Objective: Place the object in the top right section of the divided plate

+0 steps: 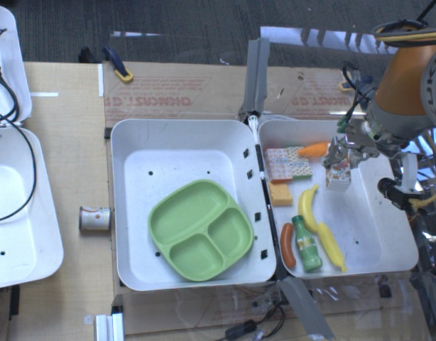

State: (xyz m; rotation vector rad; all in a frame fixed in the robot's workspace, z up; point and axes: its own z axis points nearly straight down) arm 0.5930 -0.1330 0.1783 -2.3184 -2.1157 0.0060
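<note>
A green divided plate (200,229) lies in the left bin (133,190), with one large section and two smaller ones, all bare. My gripper (339,163) hangs over the upper middle of the right bin (388,247). Directly beneath it, touching its tip, is a small white carton (338,179). Whether the carton rests on the bin floor or is lifted cannot be told. An orange carrot (314,149) lies just left of the gripper.
The right bin also holds a patterned box (287,164), an orange block (280,192), two yellow bananas (307,206) (331,246), a green bottle (306,244) and a red sausage (287,246). A small can (95,219) lies on the bench left of the bins.
</note>
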